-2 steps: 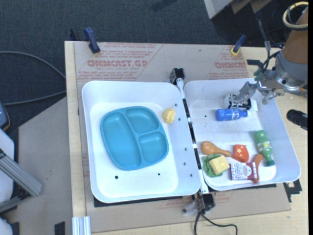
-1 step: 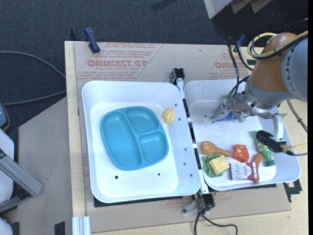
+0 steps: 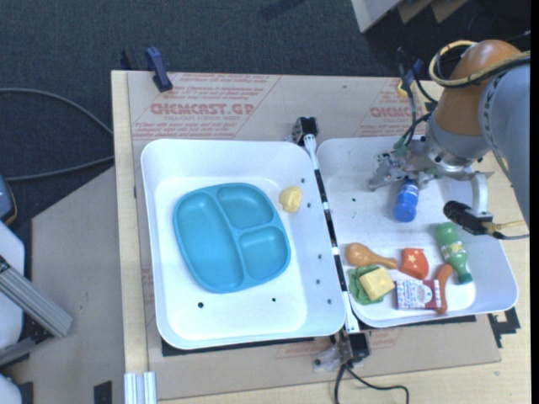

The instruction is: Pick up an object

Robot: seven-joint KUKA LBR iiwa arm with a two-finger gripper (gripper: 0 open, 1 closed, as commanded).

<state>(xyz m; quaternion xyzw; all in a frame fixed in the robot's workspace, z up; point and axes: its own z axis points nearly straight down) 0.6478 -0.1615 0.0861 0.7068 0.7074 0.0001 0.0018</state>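
Note:
My gripper [image 3: 390,172] hangs low over the back of the right bin [image 3: 354,162], with the grey arm and its orange band up at the right. A small blue bottle [image 3: 407,202] lies just in front of it and slightly to the right, close to the gripper body. Whether they touch is unclear. Nothing is visibly held. Toys crowd the bin's front: a green bottle [image 3: 453,252], a red-orange piece [image 3: 414,262], a brown drumstick [image 3: 368,255], a carrot [image 3: 443,278], a red-and-white packet [image 3: 414,294] and a yellow-green piece [image 3: 370,283].
The left bin [image 3: 160,175] holds a blue divided plate [image 3: 232,235] and a small yellow toy [image 3: 290,199] near its right wall. A black clamp [image 3: 305,129] sits at the back of the divider between the bins. A blue clip [image 3: 157,67] is on the board's far left corner.

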